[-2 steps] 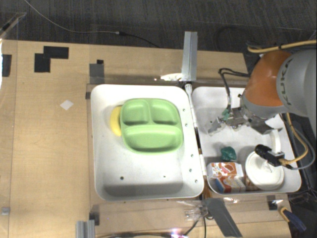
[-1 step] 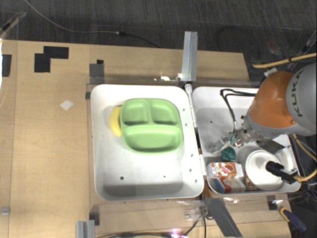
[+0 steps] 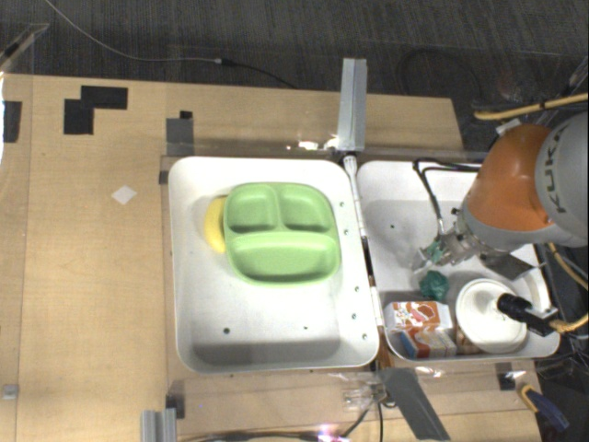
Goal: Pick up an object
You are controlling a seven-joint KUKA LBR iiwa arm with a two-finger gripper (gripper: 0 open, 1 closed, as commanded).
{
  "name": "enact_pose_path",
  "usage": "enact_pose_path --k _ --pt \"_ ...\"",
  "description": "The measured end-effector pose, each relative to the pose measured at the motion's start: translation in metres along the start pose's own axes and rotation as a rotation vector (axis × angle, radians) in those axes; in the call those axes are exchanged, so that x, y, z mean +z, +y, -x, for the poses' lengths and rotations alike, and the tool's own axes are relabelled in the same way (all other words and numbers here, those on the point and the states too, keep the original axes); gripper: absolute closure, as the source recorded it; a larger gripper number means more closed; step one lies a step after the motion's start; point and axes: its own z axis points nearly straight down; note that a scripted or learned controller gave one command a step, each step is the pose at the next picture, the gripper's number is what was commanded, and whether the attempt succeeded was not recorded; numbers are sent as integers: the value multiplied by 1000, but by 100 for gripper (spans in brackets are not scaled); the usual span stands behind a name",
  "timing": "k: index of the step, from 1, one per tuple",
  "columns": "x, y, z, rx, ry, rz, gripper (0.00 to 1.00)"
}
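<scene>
While the arm (image 3: 515,187) reaches over the right bin (image 3: 396,191), its claw (image 3: 440,252) hangs close by a teal object (image 3: 433,285).
Nearest the front wall lie a printed carton (image 3: 419,325) and a white cup (image 3: 483,316); the teal object sits just behind them. Whether the claw is open or closed cannot be told. In the left bin (image 3: 267,339), a green plate (image 3: 279,231) partly covers a yellow item (image 3: 213,226).

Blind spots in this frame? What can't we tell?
1. yellow object: camera view, mostly under the green divided plate; kind unknown.
2. gripper: small and shadowed under the arm; contact with the teal object unclear.
3. right bin: its right side is covered by the arm.
4. packet: print too small to read.
</scene>
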Motion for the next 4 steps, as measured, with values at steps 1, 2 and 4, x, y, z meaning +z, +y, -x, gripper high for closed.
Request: enact_pose_path --k 1,2,4 --pt "0 0 0 0 0 0 0" --pt "12 -38 -8 -56 3 -5 0" --pt "0 -30 22 -19 1 -5 100"
